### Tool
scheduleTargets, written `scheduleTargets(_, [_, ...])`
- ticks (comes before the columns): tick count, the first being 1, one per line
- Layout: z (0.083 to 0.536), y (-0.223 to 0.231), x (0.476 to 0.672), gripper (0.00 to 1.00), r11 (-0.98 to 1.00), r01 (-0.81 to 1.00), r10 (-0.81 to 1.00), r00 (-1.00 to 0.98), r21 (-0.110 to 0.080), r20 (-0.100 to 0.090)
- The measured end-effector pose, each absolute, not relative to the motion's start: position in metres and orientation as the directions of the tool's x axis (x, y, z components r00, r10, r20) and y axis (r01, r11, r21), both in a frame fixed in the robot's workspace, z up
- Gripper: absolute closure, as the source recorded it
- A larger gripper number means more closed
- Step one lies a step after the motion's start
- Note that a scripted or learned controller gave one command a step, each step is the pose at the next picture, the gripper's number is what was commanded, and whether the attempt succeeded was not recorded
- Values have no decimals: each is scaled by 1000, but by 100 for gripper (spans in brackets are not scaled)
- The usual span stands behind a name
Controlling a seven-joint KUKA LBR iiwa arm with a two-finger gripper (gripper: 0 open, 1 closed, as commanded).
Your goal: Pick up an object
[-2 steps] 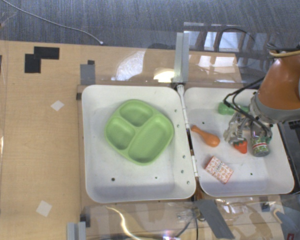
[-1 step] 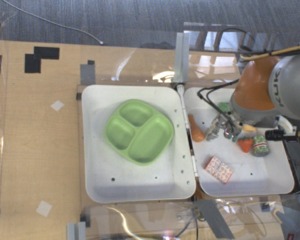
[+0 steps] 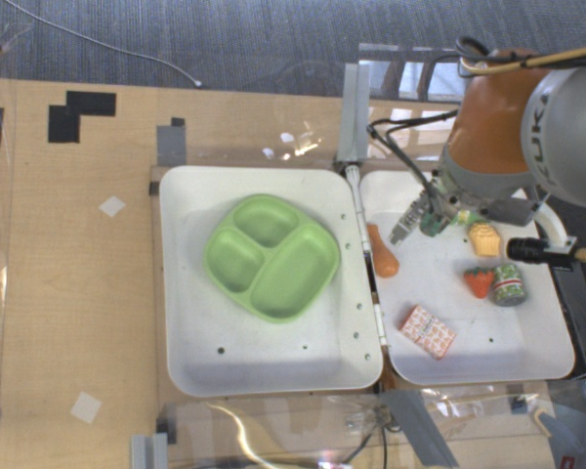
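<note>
My gripper (image 3: pixel 411 223) hangs over the upper left part of the right bin (image 3: pixel 527 360), reaching in from the right. Just below and left of it an orange carrot (image 3: pixel 381 250) lies by the bin's left wall. A yellow item (image 3: pixel 483 237) sits to the gripper's right. Further down are a red strawberry (image 3: pixel 479 281) and, touching it, a green-labelled can (image 3: pixel 509 285). A pink patterned box (image 3: pixel 428 330) lies near the bin's front. I see nothing held in the gripper.
The left bin (image 3: pixel 205 360) holds a green divided plate (image 3: pixel 272 256). A metal divider (image 3: pixel 363 262) runs between the two bins. Cables (image 3: pixel 410 125) loop behind the right bin near the arm's orange band (image 3: pixel 498 115).
</note>
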State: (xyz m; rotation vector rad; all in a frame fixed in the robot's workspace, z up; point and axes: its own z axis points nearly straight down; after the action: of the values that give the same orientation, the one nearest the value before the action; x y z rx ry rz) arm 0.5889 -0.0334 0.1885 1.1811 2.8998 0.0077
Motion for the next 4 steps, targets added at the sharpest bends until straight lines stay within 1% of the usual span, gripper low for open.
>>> scheduleTargets(1, [186,-50,548,100,920,393,393,-920,2,-6])
scheduleTargets(2, [236,64,518,100,889,458,458,-889,9,-7])
scheduleTargets(3, [258,51,499,100,997,81,81,-997,2,-10])
scheduleTargets(4, [215,59,489,100,906,-424,-424,-906,-1,-7])
